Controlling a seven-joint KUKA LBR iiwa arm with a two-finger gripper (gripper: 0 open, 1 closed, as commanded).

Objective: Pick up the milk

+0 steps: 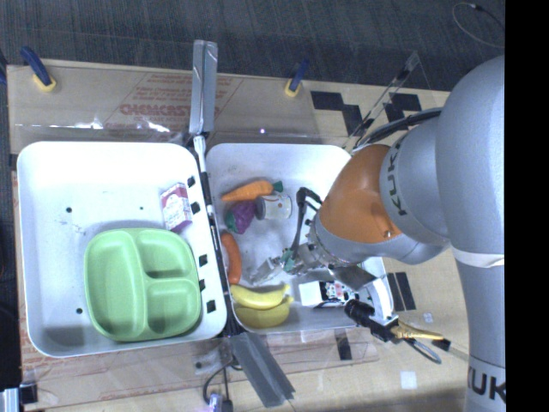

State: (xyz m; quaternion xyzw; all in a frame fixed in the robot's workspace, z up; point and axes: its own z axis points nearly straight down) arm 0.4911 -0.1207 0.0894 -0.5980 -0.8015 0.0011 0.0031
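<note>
A small red-and-white carton (176, 206), which looks like the milk, lies in the left bin (51, 178) by the divider, just above the green plate (141, 281). My gripper (286, 264) is down in the right bin (283, 157), low over its middle, between the banana (260, 298) and the purple eggplant (242, 218). It is well to the right of the carton, across the divider. The orange-banded wrist (364, 209) hides much of the bin's right side.
The right bin holds a carrot (247, 190), a small grey cup (274, 206), an orange sausage-like piece (231, 257) and a white box (322, 292) at the front. A grey clamp bar (202, 88) stands above the divider.
</note>
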